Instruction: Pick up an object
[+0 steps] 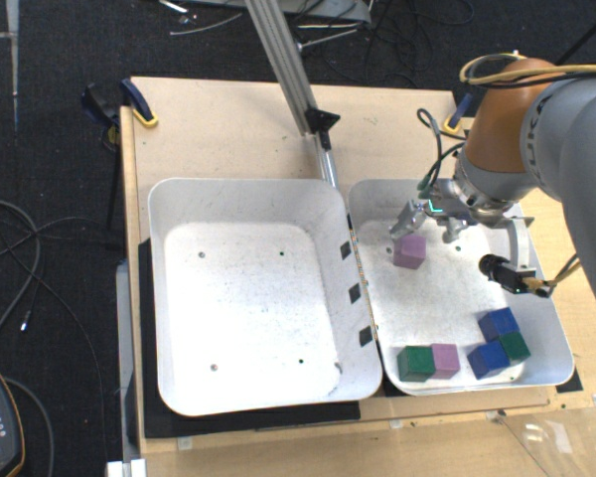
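Note:
My gripper hangs over the upper part of the right bin, its two fingers spread open. A light purple block lies on the bin floor just below the left fingertip, not between the fingers. Along the bin's near edge sit a green block and a pink block side by side. At the near right corner two blue blocks and a small green block are bunched together.
The left bin lies beside the right one, their rims meeting in the middle. A slanted metal rail comes down to the bench behind the bins. A black cable fitting hangs off the wrist over the right bin.

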Tool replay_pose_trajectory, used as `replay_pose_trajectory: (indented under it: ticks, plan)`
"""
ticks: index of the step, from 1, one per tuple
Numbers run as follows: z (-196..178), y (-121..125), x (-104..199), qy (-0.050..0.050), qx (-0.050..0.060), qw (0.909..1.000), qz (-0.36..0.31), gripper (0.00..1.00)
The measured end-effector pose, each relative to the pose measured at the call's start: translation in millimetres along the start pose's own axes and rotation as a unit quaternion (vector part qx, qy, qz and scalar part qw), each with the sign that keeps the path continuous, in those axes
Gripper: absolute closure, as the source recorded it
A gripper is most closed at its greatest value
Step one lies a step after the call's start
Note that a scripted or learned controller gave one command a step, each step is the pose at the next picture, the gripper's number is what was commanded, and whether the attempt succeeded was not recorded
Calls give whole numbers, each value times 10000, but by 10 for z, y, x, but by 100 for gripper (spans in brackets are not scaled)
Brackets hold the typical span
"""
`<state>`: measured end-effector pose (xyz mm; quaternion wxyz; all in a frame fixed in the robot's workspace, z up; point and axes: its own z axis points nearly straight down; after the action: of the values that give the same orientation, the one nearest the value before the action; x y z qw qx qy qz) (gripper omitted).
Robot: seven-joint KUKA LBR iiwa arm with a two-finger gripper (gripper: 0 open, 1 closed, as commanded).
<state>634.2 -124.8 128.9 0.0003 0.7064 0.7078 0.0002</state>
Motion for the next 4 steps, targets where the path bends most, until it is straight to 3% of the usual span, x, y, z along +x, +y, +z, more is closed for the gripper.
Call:
replay_pose_trajectory:
  ticks: [1,2,3,4]
  plan:
    - [358,-230,198,5,26,10000,-4,0]
    - [-724,346,1225,12,-57,10000,-41,0]
    - [-664,-544,746,-7,31,10000,39,0]
    - [-366,-456,-18,-20,12,10000,49,0]
